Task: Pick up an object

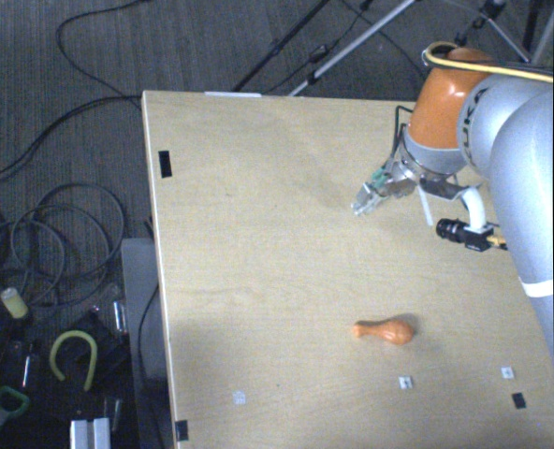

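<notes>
Evidently poised to descend, the claw (369, 200), its grip state indiscernible, hovers well above-right of the orange object (386, 330).

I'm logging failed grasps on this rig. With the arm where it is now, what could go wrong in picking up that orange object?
1. The gripper hangs well away from the orange pear-shaped object, so a descent here would likely close on bare bench.
2. The object is rounded with a narrow neck; fingers closing off-centre may squeeze it out or roll it aside.
</notes>
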You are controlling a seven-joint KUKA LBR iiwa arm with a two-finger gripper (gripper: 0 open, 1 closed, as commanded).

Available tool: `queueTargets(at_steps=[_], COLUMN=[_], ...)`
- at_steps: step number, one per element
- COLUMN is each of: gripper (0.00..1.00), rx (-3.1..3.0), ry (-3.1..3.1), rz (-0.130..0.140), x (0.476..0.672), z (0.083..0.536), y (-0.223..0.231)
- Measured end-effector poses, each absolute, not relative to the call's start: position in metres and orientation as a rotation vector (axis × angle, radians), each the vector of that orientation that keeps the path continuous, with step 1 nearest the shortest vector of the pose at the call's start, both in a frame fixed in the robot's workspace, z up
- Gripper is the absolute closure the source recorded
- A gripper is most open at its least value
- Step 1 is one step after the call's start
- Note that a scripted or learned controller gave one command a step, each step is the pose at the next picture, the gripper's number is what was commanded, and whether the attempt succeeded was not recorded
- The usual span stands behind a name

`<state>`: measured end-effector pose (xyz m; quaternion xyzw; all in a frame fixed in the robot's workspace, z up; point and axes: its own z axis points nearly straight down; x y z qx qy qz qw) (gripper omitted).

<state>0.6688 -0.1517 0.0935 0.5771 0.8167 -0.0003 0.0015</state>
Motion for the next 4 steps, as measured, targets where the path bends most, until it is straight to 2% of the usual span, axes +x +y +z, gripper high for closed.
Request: queueTargets(at_steps=[1,2,3,4], gripper=[0.0,0.0,1.0,0.0], rx=[1.811,1.722,1.722,1.722], ry=[2.563,2.627,2.626,2.627], rz=[-0.001,-0.003,-0.001,-0.001], x=[0.669,0.668,0.669,0.668], z=[0.093,0.084,0.093,0.093], y=[-0.152,-0.122,-0.121,-0.121])
